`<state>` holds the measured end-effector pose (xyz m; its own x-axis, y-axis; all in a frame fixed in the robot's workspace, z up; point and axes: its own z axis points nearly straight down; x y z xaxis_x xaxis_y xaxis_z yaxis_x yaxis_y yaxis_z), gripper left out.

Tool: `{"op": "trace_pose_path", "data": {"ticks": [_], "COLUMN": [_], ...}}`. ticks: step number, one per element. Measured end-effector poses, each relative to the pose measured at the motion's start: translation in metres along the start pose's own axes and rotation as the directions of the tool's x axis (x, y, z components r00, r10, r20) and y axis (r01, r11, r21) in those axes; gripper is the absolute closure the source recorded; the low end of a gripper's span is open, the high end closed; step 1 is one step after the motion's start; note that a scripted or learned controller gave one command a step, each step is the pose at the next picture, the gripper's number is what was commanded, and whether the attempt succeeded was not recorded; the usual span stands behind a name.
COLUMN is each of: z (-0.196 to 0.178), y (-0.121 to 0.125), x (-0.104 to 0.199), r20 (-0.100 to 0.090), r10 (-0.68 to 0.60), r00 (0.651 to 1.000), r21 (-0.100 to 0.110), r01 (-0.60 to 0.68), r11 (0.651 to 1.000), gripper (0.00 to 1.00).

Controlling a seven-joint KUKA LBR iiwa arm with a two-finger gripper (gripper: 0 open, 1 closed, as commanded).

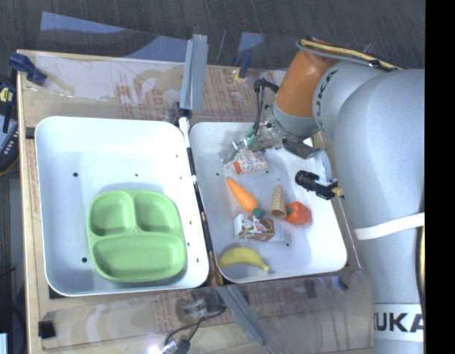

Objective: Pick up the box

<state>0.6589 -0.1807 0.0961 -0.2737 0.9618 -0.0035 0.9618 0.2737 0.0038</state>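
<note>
Two small boxes lie in the right bin (327,253). A white and red box (251,164) sits near the bin's back, and a brown and white box (255,228) lies nearer the front. My gripper (240,148) reaches down from the right and is low over the back of the bin, right at the upper left edge of the white and red box. That box looks tilted, and part of it sits under the gripper tip. I cannot make out whether the box is between the fingers.
The right bin also holds an orange carrot (241,194), an ice cream cone (277,200), a red tomato (299,213) and a banana (243,257). A green divided tray (136,236) lies in the left bin (57,146). The arm's grey body (374,146) overhangs the right bin's right side.
</note>
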Motion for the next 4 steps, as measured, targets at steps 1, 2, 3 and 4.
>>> {"op": "trace_pose_path", "data": {"ticks": [1, 2, 3, 4], "z": [-0.012, -0.012, -0.023, -0.023], "y": [0.002, 0.002, 0.003, 0.003], "x": [0.000, 0.000, 0.000, 0.000], "r20": [0.003, 0.003, 0.003, 0.003], "r10": [-0.005, -0.005, -0.008, -0.008], "r00": [1.000, 1.000, 1.000, 1.000], "r21": [-0.003, -0.003, -0.005, -0.005], "r01": [0.005, 0.005, 0.008, 0.008], "r11": [1.000, 1.000, 1.000, 1.000], "gripper": [1.00, 0.00, 1.00, 0.00]}}
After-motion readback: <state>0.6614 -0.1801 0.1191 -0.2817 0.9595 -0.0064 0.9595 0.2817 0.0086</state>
